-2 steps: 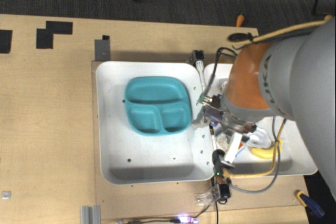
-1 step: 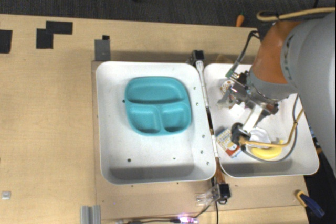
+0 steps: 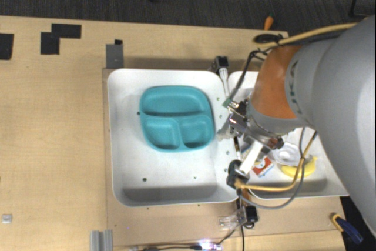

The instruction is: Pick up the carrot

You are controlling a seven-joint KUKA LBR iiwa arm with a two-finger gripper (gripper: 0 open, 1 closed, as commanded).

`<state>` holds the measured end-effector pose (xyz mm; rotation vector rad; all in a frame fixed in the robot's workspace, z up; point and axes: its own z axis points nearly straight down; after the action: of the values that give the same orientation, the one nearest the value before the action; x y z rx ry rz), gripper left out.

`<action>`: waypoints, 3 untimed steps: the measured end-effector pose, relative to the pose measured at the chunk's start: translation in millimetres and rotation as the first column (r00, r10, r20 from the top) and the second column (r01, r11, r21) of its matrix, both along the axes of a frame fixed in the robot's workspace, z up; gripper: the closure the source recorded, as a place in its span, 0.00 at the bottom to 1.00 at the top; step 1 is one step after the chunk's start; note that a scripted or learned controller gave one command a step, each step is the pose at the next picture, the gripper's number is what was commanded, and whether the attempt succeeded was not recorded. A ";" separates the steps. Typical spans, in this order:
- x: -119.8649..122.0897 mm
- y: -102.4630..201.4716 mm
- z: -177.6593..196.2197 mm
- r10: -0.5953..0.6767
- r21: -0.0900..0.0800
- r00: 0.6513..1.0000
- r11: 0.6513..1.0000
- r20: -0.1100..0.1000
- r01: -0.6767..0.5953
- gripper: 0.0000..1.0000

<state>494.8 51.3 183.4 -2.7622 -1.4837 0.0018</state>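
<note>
The claw (image 3: 254, 139) hangs over the right bin (image 3: 311, 188), under the wrist. Whether it is released or clenched, I cannot tell. Just beside it lies a red-and-white packet (image 3: 262, 168), with a yellow thing (image 3: 292, 171) past that. Where the carrot lies I cannot tell; likely beneath the arm. The risk is that closing blind takes 1 of these 2 neighbours instead. The teal plate (image 3: 176, 117) lies well apart.

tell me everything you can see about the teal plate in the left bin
The plate is a teal divided dish with rounded corners, and it looks like smooth plastic. It has one wide section on the far side and two smaller ones nearer the camera, all showing bare teal. It lies flat, right side up, near the middle of the left bin, touching only the bin's white floor.
</note>
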 end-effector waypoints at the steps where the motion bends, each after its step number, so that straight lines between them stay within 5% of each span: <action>1: 78.4 -58.2 1.1 -0.169 -0.006 0.986 0.986 0.004 0.169 0.00; 2: 37.7 -28.7 0.6 -0.274 -0.003 0.962 0.962 0.000 0.274 0.00; 3: 76.5 -19.4 63.7 -0.075 -0.004 0.997 0.997 0.007 0.075 0.00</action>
<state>571.3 32.0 247.1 -2.8221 -1.3817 -0.0050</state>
